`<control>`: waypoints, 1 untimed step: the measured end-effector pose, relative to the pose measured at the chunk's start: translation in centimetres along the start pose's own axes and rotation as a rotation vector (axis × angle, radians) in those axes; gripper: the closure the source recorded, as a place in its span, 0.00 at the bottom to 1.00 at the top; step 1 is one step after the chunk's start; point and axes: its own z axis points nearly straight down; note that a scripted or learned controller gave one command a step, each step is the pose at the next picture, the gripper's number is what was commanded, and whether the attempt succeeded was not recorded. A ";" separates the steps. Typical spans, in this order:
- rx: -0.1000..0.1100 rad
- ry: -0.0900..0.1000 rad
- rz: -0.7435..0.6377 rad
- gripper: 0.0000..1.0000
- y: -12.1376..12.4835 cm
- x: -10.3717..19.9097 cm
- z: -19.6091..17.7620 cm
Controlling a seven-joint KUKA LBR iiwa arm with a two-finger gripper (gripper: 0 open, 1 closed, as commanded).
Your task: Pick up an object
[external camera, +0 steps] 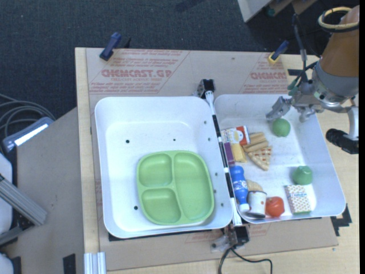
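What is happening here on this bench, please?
A grey robot arm reaches in from the right over the right bin, where small items lie: a green ball, a waffle piece, a blue bottle, a red item and a patterned packet. Its tool hangs just above the green ball, which lies on the bin floor, not lifted. The left bin holds a green divided tray.
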 end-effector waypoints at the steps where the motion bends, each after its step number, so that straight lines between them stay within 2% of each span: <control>1: 0.002 0.001 0.001 0.00 1.8 -2.8 8.5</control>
